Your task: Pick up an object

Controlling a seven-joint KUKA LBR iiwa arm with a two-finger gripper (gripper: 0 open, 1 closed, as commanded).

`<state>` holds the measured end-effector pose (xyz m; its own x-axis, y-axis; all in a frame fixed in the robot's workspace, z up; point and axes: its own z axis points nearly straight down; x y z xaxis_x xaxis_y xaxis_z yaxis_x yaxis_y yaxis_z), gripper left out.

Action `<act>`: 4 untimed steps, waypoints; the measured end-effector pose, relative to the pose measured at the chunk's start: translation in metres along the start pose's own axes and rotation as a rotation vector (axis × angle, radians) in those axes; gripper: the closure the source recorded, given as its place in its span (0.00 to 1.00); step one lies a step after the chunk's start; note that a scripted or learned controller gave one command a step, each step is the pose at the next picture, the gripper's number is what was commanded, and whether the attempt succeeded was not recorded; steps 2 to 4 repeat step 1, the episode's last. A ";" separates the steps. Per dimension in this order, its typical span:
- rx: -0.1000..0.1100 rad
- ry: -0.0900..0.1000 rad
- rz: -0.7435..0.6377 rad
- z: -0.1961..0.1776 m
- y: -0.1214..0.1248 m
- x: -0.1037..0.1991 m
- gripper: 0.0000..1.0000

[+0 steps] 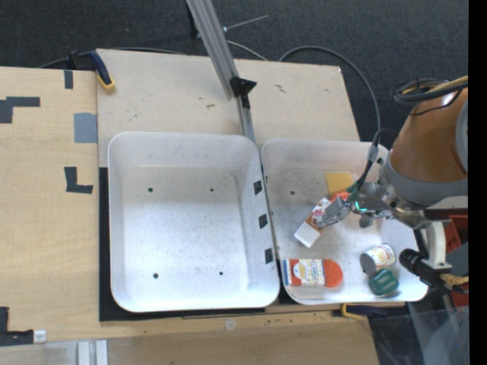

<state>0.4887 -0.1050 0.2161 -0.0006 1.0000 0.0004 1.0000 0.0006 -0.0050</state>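
A wooden table (183, 105) carries 2 shallow white bins side by side, seen from above at a slant. The left bin (122, 226) has nothing in it but specks and 4 small dark dots. The right bin (281, 166) holds several small things: a yellow block (339, 181) near the middle, a small white and red tube-like package (312, 226) lying at a tilt, a flat orange and white packet (313, 273) near the front wall, a small silver can (377, 258) and a dark green object (384, 283) just beside it in the front right corner. The grey and orange arm (426, 147) reaches in from the right, and its tool (333, 213) sits low over the right bin, right at the upper end of the tube-like package and just below the yellow block. The tool is too small and cluttered to show whether it is open or closed, so I cannot tell whether anything is gripped. The step in hand appears to be the reach or grasp on the package. The next move likely calls for a firm closure on it, then a straight lift clear of the neighbouring block.
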 end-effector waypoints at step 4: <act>-0.003 0.000 -0.001 -0.002 0.000 0.000 0.00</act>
